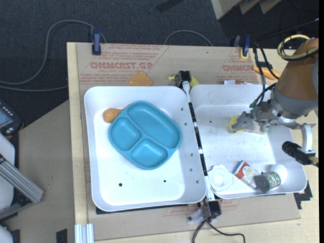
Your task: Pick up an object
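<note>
Yellow object (236,124) is lying small and lumpy in the upper middle of the right bin (223,151), its far side tucked against the grey gripper (246,123), touching or nearly so; whether it is sitting between the fingers cannot be told, nor whether the gripper is clenched or released.

Going from the left of the frame, the desk (76,135) is showing as a tan board with red lettering along its top strip. The left bin (101,181) is sitting on it, holding a blue divided plate (145,134) with three compartments, tilted slightly on the bin floor. An orange object (111,115) is peeking out at the plate's upper left edge, touching it. Another orange piece (140,78) is lying on the desk just above that bin.

In the right bin, a white round object (220,176) is resting at the lower left corner. Beside it, toward the right, a small red and white packet (242,170) is lying near a dark cylindrical can (267,180) at the lower right. These three are sitting well apart from the yellow object, lower in the frame.

The arm is reaching in from the right edge, its orange band (298,80) showing above the gripper.
</note>
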`<state>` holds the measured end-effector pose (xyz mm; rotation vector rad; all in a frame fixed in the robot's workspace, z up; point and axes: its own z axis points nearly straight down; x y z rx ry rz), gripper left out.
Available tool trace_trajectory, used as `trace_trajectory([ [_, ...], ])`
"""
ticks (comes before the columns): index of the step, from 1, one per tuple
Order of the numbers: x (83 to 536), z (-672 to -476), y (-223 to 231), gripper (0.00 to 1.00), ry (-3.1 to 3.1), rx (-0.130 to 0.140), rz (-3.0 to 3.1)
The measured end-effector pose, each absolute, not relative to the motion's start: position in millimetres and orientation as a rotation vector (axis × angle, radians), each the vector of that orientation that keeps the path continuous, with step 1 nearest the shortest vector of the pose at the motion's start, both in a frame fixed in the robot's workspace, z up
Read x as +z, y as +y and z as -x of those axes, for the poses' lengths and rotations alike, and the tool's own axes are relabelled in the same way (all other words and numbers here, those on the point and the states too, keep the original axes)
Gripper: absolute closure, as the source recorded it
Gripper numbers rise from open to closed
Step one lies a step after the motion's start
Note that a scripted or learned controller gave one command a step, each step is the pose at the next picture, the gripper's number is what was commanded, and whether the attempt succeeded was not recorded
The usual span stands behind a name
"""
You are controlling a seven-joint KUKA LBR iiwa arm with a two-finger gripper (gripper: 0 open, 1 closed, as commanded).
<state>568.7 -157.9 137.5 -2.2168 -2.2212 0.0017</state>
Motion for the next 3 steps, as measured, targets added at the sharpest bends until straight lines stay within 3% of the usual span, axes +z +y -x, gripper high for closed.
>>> trace_trajectory([
  [1,86,-616.5,-131,0.00,-2.231,-0.001,2.224],
  [2,101,-617.5,-132,1.00,-2.233,-0.009,2.230],
  [3,190,-620.0,-58,1.00,-2.232,-0.009,2.217],
])
